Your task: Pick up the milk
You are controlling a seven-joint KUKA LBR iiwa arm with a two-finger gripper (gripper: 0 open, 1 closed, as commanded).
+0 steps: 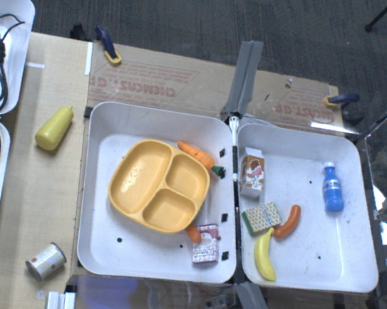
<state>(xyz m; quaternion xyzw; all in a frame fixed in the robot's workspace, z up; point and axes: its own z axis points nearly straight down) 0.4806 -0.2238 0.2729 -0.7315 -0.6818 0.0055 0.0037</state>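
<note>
The milk [252, 175] is a small white carton with a brown picture on its face. It lies in the right bin [347, 281] at the upper left, close to the divider between the two bins. Nothing touches it. A second small carton [207, 244], white with pink and red print, lies at the bottom right of the left bin [86, 242].
The right bin also holds a green patterned box [262, 216], a sausage [288, 222], a banana [265, 254] and a blue bottle [333, 188]. In the left bin are a yellow divided plate [160, 186] and a carrot [196, 153]. A mustard bottle [54, 128] and a can [46, 260] lie on the bench.
</note>
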